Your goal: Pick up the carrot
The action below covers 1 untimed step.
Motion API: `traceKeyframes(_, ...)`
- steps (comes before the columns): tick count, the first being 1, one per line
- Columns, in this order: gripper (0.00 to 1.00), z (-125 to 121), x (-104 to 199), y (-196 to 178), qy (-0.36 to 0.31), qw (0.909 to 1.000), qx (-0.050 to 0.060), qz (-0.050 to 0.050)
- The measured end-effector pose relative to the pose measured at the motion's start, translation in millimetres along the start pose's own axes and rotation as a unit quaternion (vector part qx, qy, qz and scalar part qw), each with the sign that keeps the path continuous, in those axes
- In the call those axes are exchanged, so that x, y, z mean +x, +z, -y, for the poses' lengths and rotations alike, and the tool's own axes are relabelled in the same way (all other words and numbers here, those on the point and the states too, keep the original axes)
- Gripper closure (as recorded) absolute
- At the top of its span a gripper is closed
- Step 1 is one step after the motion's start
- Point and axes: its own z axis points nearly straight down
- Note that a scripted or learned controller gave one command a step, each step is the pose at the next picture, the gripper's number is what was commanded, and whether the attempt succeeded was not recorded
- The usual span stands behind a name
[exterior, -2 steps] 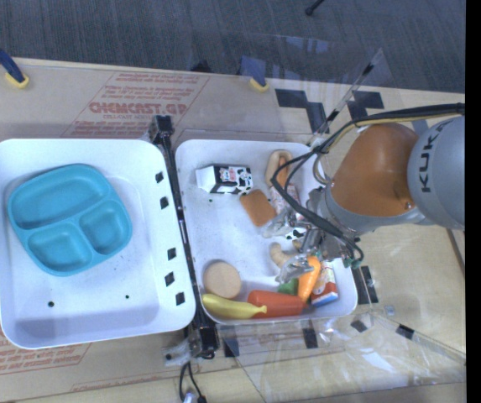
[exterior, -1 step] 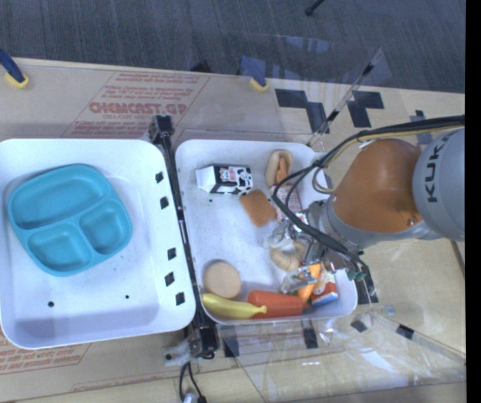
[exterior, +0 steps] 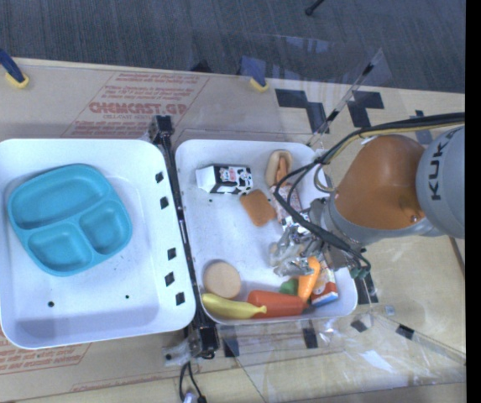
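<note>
**Right bin: hand over the carrot corner, contents listed outward**

1. Hand (exterior: pixel 295 254): metallic, low inside the right bin (exterior: pixel 223 233), near its right wall. Whether it is spread or pressed together cannot be told; cables and glare blur it. Nothing visibly sits between its tips.
2. Arm (exterior: pixel 383 187): grey with a broad orange band, entering from the right; black cables loop from it over the bin's upper right corner.
3. Carrot (exterior: pixel 309 280): small, orange, tilted, green at its lower end. It lies just below and right of the hand, close to it; contact cannot be confirmed. It rests in the bin's lower right corner.
4. Red pepper-like piece (exterior: pixel 275 301): long, red-orange, lying along the bottom wall, just beside the carrot.
5. Banana (exterior: pixel 232 308): yellow, along the bottom wall, touching the red piece's left end.
6. Round tan disc (exterior: pixel 222 279): flat, just above the banana.
7. Brown bread-like piece (exterior: pixel 258 207): upper middle of the bin, up and left of the hand.
8. Hot dog bun (exterior: pixel 279 168): near the top wall, partly under the cables.
9. Milk carton (exterior: pixel 224 178): white with black patches, on its side, upper left of the bin.
10. Left bin (exterior: pixel 72 309): white, alongside; holds a blue divided plate (exterior: pixel 68 217) with three compartments.
11. Worktop (exterior: pixel 122 103): brown card sheet with red print beneath both bins.
</note>
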Motion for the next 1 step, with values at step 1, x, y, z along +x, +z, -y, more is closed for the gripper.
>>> traceKeyframes(1,1.00,-0.8,-2.4,-10.3,-0.003,1.0000,0.001,0.002)
